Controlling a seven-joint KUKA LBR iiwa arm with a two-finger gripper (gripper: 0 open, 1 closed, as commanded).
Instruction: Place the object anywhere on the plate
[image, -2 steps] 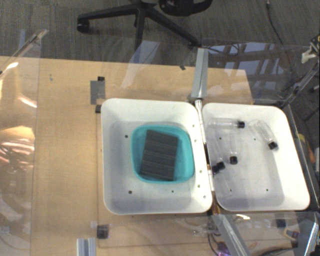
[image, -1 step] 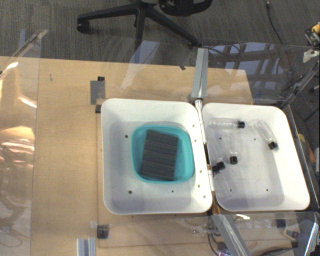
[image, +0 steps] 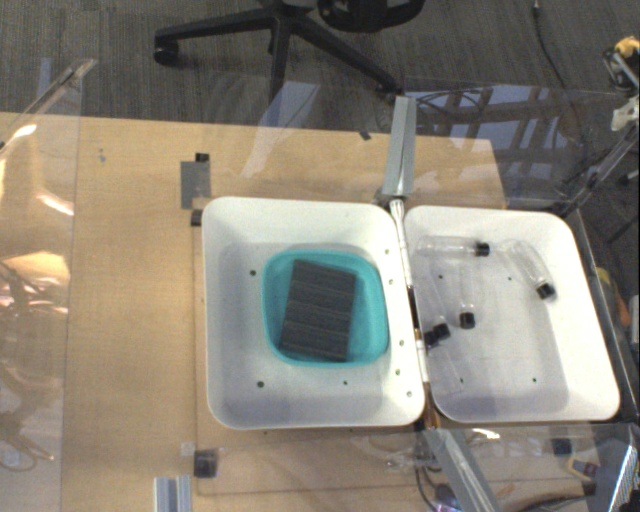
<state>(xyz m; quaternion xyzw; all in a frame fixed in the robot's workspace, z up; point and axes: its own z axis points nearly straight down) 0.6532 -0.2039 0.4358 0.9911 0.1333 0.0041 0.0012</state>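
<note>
Front edge: light wooden table, smooth and pale, carries two shallow white plastic bins side by side; small grey brackets sit at the left bin's near corner.
Task's thing: dark grey ribbed rectangular block, matte, with ridges running across its short width.
Where it is: lying flat on the teal rounded-square plate, inside the plate's rim, roughly centred.
Long axis: runs from far to near relative to the plate, tilted slightly so the far end leans toward the right bin.
Plate: glossy teal plastic with a raised lip, resting on the floor of the left white bin.
Judgement: block already rests on the plate, so the placing looks done.
Claw: I cannot tell its state, nor which way the block lies from it; the arm reaches in from the plate's right, so any approach would likely cross the right bin first.
Right bin: white bin touching the left bin along a shared seam, holding clear tubes with small black caps, scattered well apart.
Beyond: clear plastic shielding around the table, black office chair base on grey carpet past the plate's far side.
</note>
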